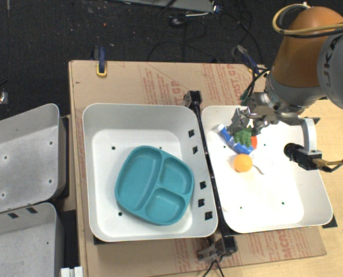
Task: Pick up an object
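In the right bin (287, 206) lies a small cluster of objects near its upper left: a blue and white tube-like object (233, 141), a green and red piece (245, 138) against it, and an orange ball (243, 163) just below. My gripper (245, 122) hangs directly over the top of this cluster, its dark fingers pointing down at the green piece. The arm's grey body and orange band hide the fingers' upper parts, and nothing shows as lifted between them.
A teal divided plate (154, 184) lies in the left bin (102, 131). A black divider (201, 149) runs between the bins. A black cylindrical fitting (301, 154) with a cable sits over the right bin's right side.
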Controlling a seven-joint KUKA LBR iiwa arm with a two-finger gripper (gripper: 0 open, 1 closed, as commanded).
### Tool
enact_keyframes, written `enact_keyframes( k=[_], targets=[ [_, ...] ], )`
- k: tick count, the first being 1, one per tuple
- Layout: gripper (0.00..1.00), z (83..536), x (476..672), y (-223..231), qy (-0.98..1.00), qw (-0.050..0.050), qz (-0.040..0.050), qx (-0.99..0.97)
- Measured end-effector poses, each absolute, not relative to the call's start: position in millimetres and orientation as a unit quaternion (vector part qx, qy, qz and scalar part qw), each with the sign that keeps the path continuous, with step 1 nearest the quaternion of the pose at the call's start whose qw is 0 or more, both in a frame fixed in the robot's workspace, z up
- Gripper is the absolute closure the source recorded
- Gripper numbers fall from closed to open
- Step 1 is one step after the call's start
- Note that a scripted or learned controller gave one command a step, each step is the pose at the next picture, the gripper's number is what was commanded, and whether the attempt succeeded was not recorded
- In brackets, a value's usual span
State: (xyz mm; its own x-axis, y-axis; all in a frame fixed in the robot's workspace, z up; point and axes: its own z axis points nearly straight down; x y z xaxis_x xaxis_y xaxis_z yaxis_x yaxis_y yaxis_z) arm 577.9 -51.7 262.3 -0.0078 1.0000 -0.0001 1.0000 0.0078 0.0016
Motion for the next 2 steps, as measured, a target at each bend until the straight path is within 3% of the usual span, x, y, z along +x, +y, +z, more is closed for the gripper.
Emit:
enact_keyframes(
  k=[2],
  targets=[
    [1.00,258.9,624.2,38.1,0.710,0.001,0.0012,0.705]
  ],
)
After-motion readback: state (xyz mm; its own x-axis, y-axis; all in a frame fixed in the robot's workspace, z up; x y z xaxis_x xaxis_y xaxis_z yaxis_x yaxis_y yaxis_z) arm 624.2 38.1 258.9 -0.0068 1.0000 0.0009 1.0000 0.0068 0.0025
